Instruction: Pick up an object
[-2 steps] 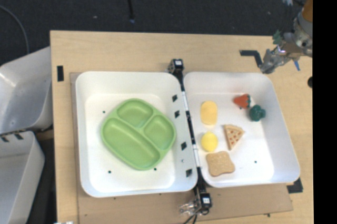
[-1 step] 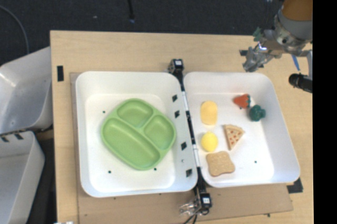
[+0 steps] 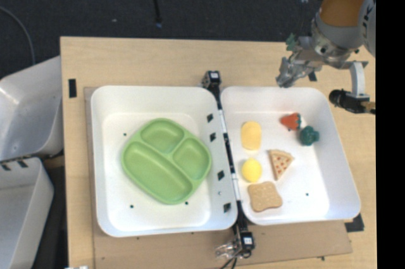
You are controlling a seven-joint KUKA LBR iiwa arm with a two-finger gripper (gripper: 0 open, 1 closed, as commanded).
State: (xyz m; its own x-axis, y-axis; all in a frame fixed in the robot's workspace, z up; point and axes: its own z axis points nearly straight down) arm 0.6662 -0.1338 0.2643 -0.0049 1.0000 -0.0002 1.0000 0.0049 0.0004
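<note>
Gripper (image 3: 292,76) poised above right bin's (image 3: 329,198) far edge, holding nothing; open or closed, impossible to tell. Toy foods loose inside, strawberry (image 3: 290,121) and broccoli (image 3: 308,135) nearest, spaced for easy grabbing. Green tray (image 3: 166,160) alone in left bin (image 3: 101,198).

Two white bins are sitting side by side: the left bin (image 3: 101,135) and the right bin (image 3: 329,179). One green divided tray (image 3: 166,160) is lying in the left. Six food pieces are lying in the right: two yellow pieces (image 3: 251,135) (image 3: 252,169), one pizza slice (image 3: 280,163), one toast slice (image 3: 264,196), one red piece (image 3: 290,121), one dark green piece (image 3: 308,135).
</note>
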